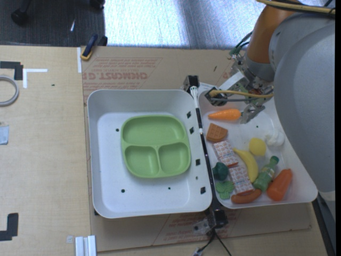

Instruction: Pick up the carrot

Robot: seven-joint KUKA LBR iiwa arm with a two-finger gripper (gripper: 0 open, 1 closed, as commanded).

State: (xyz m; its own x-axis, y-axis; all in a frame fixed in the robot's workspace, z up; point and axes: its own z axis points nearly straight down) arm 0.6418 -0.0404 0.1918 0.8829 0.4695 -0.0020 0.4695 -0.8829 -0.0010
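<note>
The carrot [225, 114] is orange and tapered, with its point to the left. It lies at the back of the right bin [303, 192], near the wall shared with the left bin. The gripper [248, 113] reaches down from the right, and its tip is at the carrot's thick right end. The wrist and its fittings hide how the gripper meets the carrot. I cannot tell whether the carrot rests on the bin floor or is lifted off it.
The right bin also holds an orange-brown wedge [216, 133], a lemon [258, 146], a banana [248, 163], a green bottle [265, 175], an orange-red vegetable [279, 184], green pieces [220, 171] and pink packets [226, 151]. A green divided plate [156, 145] sits in the left bin [104, 159].
</note>
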